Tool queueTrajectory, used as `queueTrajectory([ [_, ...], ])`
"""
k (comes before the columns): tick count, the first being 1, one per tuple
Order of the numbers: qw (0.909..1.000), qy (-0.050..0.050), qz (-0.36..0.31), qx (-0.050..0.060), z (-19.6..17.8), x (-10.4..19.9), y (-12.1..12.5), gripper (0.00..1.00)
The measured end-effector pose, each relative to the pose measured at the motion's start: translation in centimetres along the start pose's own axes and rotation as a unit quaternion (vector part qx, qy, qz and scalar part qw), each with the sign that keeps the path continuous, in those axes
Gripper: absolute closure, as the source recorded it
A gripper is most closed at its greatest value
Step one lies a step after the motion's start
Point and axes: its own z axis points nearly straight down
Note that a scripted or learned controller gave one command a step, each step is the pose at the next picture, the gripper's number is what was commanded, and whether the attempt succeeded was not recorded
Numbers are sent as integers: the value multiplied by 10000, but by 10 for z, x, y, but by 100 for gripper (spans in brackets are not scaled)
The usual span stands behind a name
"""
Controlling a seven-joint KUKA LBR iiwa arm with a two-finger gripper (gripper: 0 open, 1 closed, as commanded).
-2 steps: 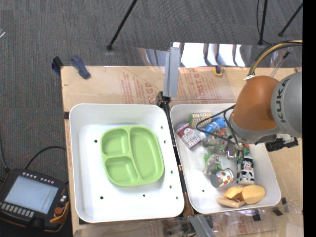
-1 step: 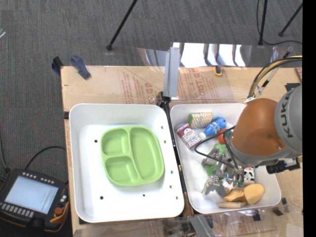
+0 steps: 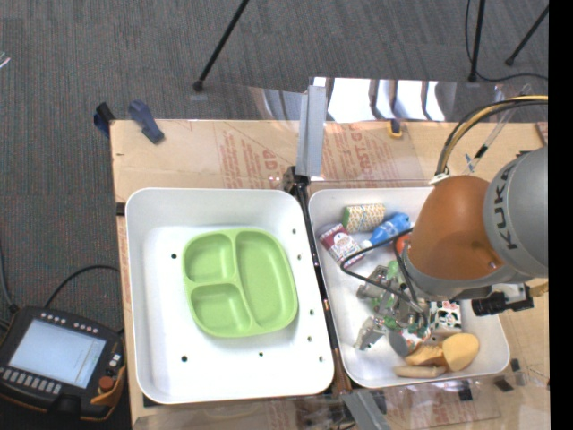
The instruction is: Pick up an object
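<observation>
A cardboard-topped bench (image 3: 206, 155) carries two shallow white bins side by side: the left bin (image 3: 148, 231) holds a green divided plate (image 3: 240, 281), apparently set apart from the clutter. The grey and orange arm (image 3: 474, 231) reaches down into the right bin (image 3: 351, 365), where the pickable things lie loose: a small roll (image 3: 363, 216), a blue item (image 3: 389, 230), a red-and-white packet (image 3: 338, 242) and a tan piece (image 3: 452, 351). Its tool (image 3: 380, 325) hangs low among them; I cannot tell how wide it stands or whether it has anything.
</observation>
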Motion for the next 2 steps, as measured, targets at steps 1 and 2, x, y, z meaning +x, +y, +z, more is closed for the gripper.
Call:
queueTrajectory([
  [1,9231,7,3847,11,1,13,-7,0],
  [2,8635,7,5044,18,1,-55,-12,0],
])
